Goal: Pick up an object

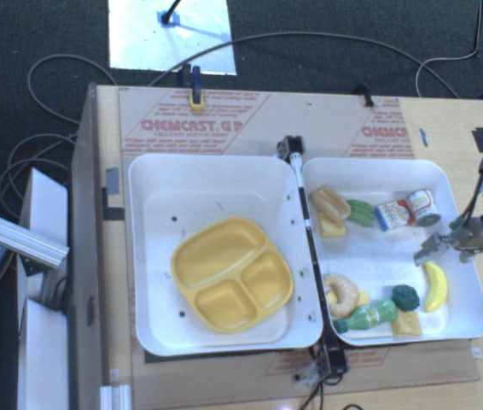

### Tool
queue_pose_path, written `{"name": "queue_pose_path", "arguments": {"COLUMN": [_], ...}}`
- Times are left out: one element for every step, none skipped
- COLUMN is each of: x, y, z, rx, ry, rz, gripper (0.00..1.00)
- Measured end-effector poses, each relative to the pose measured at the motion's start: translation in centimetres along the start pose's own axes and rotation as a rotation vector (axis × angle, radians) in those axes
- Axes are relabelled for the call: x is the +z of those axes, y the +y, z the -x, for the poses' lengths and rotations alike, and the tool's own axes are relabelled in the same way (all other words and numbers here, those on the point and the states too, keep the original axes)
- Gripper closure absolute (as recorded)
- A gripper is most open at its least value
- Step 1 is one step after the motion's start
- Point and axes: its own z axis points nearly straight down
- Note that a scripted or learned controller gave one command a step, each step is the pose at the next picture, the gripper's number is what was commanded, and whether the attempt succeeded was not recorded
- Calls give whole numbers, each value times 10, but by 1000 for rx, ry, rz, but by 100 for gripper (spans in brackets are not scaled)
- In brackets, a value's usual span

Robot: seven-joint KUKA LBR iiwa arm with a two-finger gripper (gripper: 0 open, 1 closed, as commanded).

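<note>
Sitting in the left white bin (152, 229) was a yellow three-compartment plastic tray (231, 273). The right white bin (468, 259) held toy foods, among them a yellow plastic banana (434, 285) near its right wall. Just above the banana hovered the gripper (439, 248), nothing visibly between its fingers; how far they were parted could not be told.

Both bins, the left bin (152, 229) and the right bin (455, 186), look like smooth white plastic with a soft sheen. The yellow tray (224, 272) in the left one is glossy plastic too, with 3 compartments. The banana (434, 285) and green bottle (368, 316) read as shiny toy plastic. The bench top (250, 122) looks like matt printed cardboard, and the floor (37, 24) like dark rough carpet.
</note>
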Motion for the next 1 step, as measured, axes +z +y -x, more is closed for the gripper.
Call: {"name": "queue_pose_path", "arguments": {"x": [102], "y": [50], "z": [-44], "rx": [-1], "ry": [1], "rz": [1], "gripper": [0]}}
